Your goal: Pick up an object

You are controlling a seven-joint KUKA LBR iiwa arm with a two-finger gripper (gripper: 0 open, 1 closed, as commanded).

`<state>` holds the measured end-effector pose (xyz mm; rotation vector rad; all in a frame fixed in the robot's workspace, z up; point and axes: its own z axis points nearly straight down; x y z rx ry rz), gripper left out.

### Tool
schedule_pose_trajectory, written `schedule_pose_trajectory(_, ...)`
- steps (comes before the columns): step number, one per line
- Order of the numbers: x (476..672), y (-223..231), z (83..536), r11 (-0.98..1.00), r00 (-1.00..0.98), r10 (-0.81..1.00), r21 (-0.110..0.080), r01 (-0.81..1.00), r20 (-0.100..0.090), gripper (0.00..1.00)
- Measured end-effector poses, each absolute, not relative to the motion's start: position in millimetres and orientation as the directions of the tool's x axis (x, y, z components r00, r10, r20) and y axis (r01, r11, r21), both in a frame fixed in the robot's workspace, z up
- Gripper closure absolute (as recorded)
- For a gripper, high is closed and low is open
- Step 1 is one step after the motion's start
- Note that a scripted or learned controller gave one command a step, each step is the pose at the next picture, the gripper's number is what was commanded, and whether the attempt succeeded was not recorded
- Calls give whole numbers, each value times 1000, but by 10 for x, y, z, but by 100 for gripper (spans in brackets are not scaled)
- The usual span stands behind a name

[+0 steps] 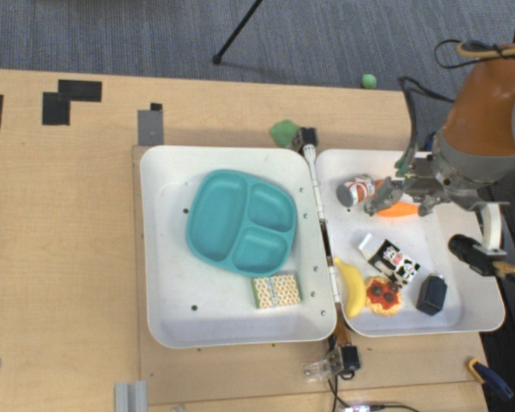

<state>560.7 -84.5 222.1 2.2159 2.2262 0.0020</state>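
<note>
My gripper (405,199) hangs low over the back of the right bin (472,316), its jaws spread and open. An orange carrot-like piece (398,211) lies on the bin floor directly under and between the fingers; I cannot tell whether they touch it. Just left of the gripper a small red and white can (355,190) lies on its side. Nearer the front of the bin are a black and white box (392,259), a banana (353,288), a red and orange toy (382,295) and a dark blue-black object (432,294).
The left bin (167,316) holds a teal divided plate (240,221) and a small patterned packet (276,291). A green object (284,131) sits behind the bins at their divider. The arm's grey body and orange band (489,110) overhang the right bin's far side.
</note>
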Motion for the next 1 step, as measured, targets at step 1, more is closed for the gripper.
schedule_pose_trajectory(1,6353,-760,1842,6,-6,1000,2,1000,1,0)
